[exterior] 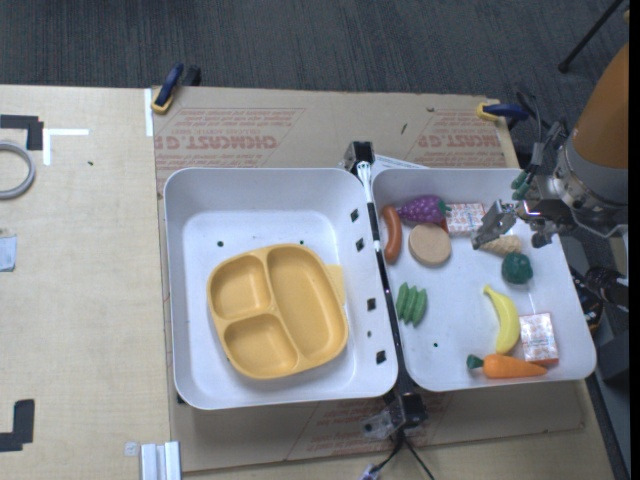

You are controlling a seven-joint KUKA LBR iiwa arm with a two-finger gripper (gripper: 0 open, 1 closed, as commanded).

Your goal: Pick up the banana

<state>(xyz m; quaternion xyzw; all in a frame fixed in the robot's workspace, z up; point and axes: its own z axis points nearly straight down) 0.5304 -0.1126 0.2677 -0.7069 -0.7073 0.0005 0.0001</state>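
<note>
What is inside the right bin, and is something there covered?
The right bin holds a banana, carrot, grapes, sausage, green pods, a round tan piece and a packet. The gripper hides whatever lies under it.

Arm at frame's right edge: broad orange band up top, grey wrist w/ thin cables below, ending in dark metal claw (503,224).
</note>
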